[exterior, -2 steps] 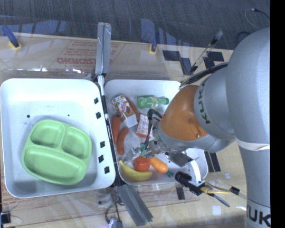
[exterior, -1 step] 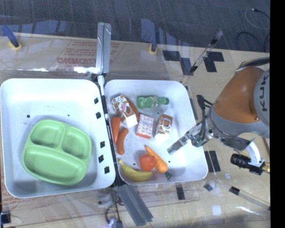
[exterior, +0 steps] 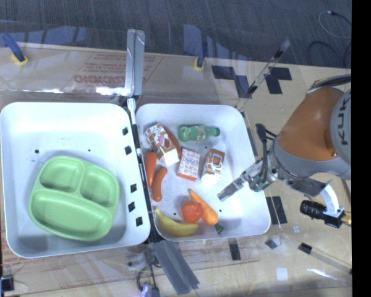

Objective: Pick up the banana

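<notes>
The yellow banana [exterior: 173,226] lies along the front wall of the right bin [exterior: 250,144], curved and flat on the floor. A red tomato [exterior: 191,211] and an orange carrot [exterior: 204,208] lie just behind it, touching or nearly so. My gripper [exterior: 225,195] hangs over the right side of this bin, slanting down to the left from the grey wrist. Its tip is to the right of the carrot and well apart from the banana. Nothing shows in its grasp.
The right bin also holds a green bottle [exterior: 198,132], a small carton [exterior: 161,142], two snack boxes [exterior: 189,164], and red-orange sausages [exterior: 153,176]. The left bin [exterior: 12,122] bears a green divided tray [exterior: 74,197]. A metal divider [exterior: 135,67] stands between the bins.
</notes>
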